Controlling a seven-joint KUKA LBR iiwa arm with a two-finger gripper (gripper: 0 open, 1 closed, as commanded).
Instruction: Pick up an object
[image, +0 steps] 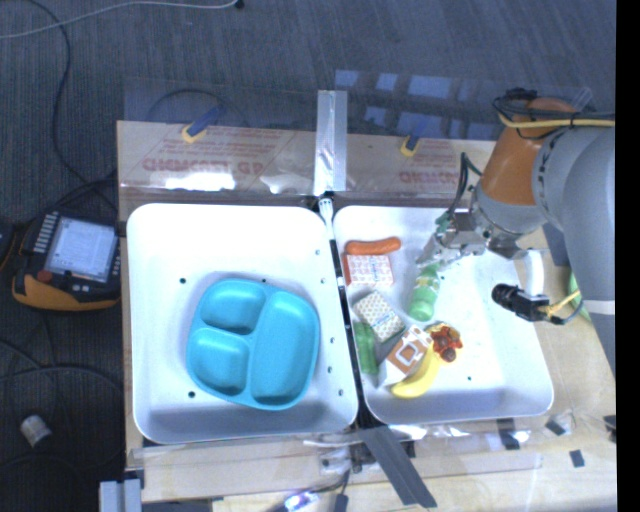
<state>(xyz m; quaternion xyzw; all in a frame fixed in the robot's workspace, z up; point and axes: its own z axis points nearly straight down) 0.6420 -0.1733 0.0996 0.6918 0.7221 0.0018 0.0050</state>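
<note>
Metal two-finger hand (447, 247) hovers in right white bin (500, 385), just above green plastic bottle (425, 296); finger opening unclear, cannot tell.

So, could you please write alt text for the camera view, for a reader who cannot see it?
A grey robot arm with an orange band reaches from the right, its hand just above a green plastic bottle in the right shallow white bin, among a yellow banana and small packets. The left shallow white bin holds a blue divided plastic tray.
</note>
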